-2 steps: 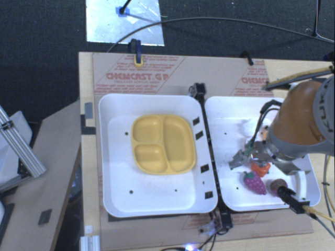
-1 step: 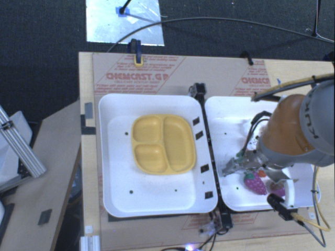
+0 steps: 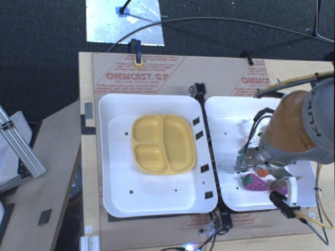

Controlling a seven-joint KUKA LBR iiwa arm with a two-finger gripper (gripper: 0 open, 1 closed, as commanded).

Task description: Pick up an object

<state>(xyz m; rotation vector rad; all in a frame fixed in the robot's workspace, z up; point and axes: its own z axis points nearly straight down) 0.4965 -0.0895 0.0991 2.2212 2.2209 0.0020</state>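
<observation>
Two white bins sit side by side on the bench, and the left bin [image 3: 112,156] has a yellow divided tray [image 3: 162,144] lying flat around its middle. Over in the right bin [image 3: 225,119], toward the lower right of the frame, the arm [image 3: 298,124] is bent down low with its gripper [image 3: 246,161] close to the bin floor. Can't tell how the gripper is set, it's too murky there. A purple strawberry-looking toy [image 3: 255,182] lies just below and right of the gripper, right beside it, with a small orange-red bit [image 3: 261,172] between them.
</observation>
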